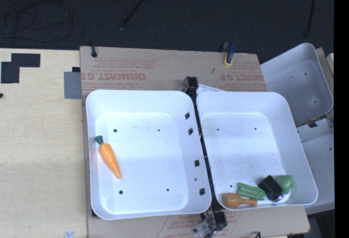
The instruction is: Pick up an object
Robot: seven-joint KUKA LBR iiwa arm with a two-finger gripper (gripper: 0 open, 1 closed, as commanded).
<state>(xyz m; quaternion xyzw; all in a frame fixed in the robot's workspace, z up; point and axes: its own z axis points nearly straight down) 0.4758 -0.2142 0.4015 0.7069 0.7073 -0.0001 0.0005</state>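
item: toy carrot [109,159], alone by the left wall of the left bin [136,102], easiest pick i judge. item: green pod [251,191], black block [271,188], tan pear-shaped piece [238,200], green lump [284,182], crowded in the near right corner of the right bin [245,102]. gripper: state i cannot tell.

Two white bins [139,102] side by side on printed cardboard sheet [163,71], pale wooden bench [38,144], blue-and-yellow clamp [229,54]
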